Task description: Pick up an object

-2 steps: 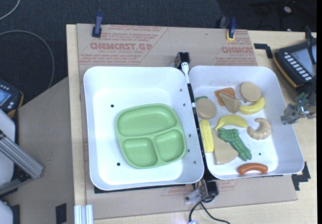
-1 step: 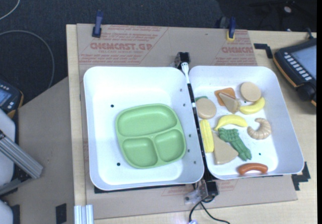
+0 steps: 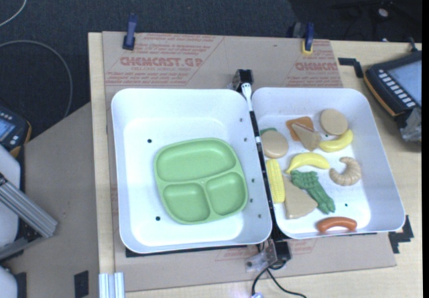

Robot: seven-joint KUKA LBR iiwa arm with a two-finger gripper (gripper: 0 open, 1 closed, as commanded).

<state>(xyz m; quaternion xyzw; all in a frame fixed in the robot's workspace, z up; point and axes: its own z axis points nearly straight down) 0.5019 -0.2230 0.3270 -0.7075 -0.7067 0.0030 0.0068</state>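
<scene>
The toy food pieces are all lying in the right bin (image 3: 383, 176), crowded together on its floor. Along the far side, an orange wedge (image 3: 300, 126) is resting against a tan triangular slice (image 3: 311, 138), with a round tan bun (image 3: 333, 120) just beside them and a yellow banana (image 3: 338, 142) curling under the bun. A beige disc (image 3: 275, 145) is sitting near the wall shared with the left bin, partly covering a small green piece (image 3: 267, 132). In the middle, a second banana (image 3: 308, 160) is lying above a leafy green vegetable (image 3: 314, 188), and a pale croissant-like piece (image 3: 346, 171) is sitting just to their right. A yellow corn cob (image 3: 275, 181) is lying lengthwise along the shared wall, touching a tan bread-like wedge (image 3: 298, 205) that the vegetable is overlapping. A red-orange sausage (image 3: 337, 224) is lying apart near the front rim.

Whether the hand is open or closed cannot be told.

The left bin (image 3: 122, 156) is holding a green divided plate (image 3: 200, 179) with three compartments, sitting flat near its centre. Both bins are sitting side by side on a brown printed board (image 3: 161, 55), which two clamps (image 3: 129, 32) are pinning at its far edge to the table (image 3: 64, 156).
</scene>
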